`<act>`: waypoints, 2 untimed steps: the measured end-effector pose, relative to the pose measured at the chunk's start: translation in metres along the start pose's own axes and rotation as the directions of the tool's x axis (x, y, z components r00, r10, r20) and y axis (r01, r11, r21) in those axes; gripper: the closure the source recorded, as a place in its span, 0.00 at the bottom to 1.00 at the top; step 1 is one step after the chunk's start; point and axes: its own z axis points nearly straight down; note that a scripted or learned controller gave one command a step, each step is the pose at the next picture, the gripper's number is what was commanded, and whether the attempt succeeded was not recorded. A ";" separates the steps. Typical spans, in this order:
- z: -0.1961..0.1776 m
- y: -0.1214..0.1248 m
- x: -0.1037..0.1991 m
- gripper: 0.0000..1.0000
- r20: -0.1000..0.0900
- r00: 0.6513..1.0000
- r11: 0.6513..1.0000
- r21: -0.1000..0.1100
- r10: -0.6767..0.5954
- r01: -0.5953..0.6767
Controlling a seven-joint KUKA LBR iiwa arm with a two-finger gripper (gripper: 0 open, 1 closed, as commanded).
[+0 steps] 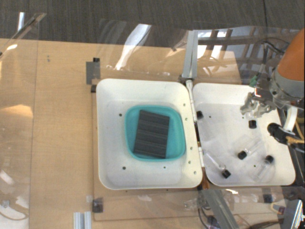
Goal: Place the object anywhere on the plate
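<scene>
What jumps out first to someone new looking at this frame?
The teal plate in the left bin, with a dark ribbed block lying flat on it, draws the eye first. Next is the arm's orange band at the right edge, with the gripper over the right bin. That bin also holds small clear vials with black caps.

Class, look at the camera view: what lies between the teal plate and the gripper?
The bins' adjoining rims and bare white floor of the right bin separate the teal plate from the gripper.
</scene>
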 end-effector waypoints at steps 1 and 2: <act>0.070 -0.093 0.037 1.00 0.000 0.999 0.999 0.007 -0.038 0.038; 0.022 -0.093 0.149 1.00 -0.003 0.984 0.984 0.001 -0.176 0.176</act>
